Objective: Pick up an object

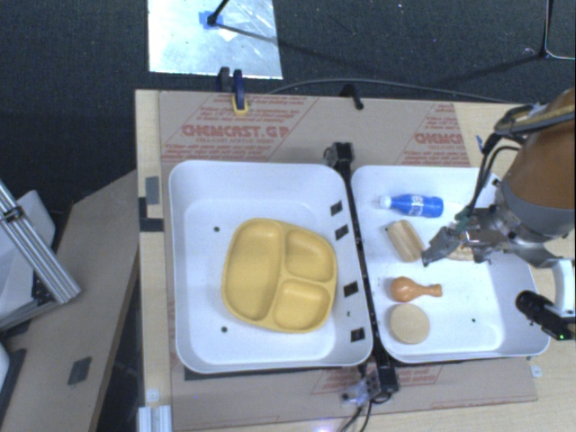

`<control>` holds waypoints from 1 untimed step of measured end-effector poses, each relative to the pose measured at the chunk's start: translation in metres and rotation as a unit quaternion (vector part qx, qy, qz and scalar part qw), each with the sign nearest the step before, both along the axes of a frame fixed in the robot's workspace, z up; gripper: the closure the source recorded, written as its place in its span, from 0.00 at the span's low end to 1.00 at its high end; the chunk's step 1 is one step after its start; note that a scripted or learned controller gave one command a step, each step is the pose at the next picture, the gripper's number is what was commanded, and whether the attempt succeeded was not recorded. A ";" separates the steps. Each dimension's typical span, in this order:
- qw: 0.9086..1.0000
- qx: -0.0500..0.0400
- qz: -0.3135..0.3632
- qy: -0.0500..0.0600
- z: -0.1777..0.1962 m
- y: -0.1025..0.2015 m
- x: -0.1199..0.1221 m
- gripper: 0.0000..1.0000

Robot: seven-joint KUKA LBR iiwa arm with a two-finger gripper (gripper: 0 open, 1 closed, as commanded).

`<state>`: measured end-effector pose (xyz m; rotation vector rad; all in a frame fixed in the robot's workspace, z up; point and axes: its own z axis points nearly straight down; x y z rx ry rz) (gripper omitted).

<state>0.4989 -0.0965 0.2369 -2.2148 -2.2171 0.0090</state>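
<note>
Camera view: gripper (447,244) in right bin (504,336), just right of wooden cylinder (404,239); finger state cannot tell.

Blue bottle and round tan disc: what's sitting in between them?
In the camera view, between the blue bottle and round tan disc lie a tan cylinder block and an orange pear-shaped toy.

Floor (72,61): dark, speckled carpet-like covering on all visible sides. A shiny silver sheet (214,23) lies on it near the top edge, a blue mark on its surface. Desk (148,142): light wood, topped with brown printed cardboard (234,129). An aluminium rail (31,250) stands at left
</note>
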 end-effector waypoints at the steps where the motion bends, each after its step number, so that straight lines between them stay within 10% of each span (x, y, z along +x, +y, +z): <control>1: 1.000 -0.001 0.001 -0.006 0.005 0.000 0.002 0.00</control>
